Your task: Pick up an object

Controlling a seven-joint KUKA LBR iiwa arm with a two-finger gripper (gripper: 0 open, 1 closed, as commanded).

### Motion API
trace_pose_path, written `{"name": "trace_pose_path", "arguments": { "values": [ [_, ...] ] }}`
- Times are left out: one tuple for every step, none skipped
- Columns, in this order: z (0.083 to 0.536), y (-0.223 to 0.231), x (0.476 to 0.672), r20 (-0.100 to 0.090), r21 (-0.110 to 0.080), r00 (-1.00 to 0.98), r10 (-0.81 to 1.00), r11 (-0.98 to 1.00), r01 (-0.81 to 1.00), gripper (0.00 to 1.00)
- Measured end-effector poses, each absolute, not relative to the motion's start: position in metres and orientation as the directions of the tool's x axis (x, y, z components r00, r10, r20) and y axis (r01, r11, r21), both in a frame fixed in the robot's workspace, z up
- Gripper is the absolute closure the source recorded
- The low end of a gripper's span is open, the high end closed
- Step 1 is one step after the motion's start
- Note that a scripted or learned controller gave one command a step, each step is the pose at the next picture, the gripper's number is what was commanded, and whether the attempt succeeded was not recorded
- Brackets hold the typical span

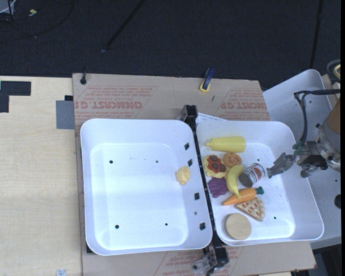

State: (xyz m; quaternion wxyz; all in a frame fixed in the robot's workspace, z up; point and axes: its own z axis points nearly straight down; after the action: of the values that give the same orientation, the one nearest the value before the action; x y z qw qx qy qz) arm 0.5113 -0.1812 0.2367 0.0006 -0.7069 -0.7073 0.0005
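Nearest the camera, in the right bin [302,226], a round tan biscuit [238,226] lies by the front wall, with a waffle-patterned wedge [253,210] just behind it. Next come an orange carrot [241,197] and a purple cluster [217,186], then a yellow banana [234,178] touching a small tin can [253,173] on its side. A dark-spotted round piece [215,164] and a small brown ring [232,159] lie further back, and a long yellow piece [225,144] lies nearest the back wall. All of these crowd the left half of that bin, near the divider. In the left bin [98,154], a single pale yellow lump [183,175] rests close to its right wall.

The gripper [282,164] hangs over the right bin's right half, just beside the can and apart from it. One dark finger points toward the can; the jaws seem slightly parted with nothing between them, though at this angle I cannot tell for certain how wide they stand.

The step in hand looks like the approach, with no object yet picked. The can is the closest candidate. The next move probably calls for centring the jaws over it, descending, and closing across its narrow width; its round side could roll away against the banana.
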Motion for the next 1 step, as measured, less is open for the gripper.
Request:
{"name": "trace_pose_path", "arguments": {
  "values": [
    [0.0996,-0.1473,0.5012,0.006,-0.009,-0.002,1.0,0.002,1.0,0.0]
  ]
}}
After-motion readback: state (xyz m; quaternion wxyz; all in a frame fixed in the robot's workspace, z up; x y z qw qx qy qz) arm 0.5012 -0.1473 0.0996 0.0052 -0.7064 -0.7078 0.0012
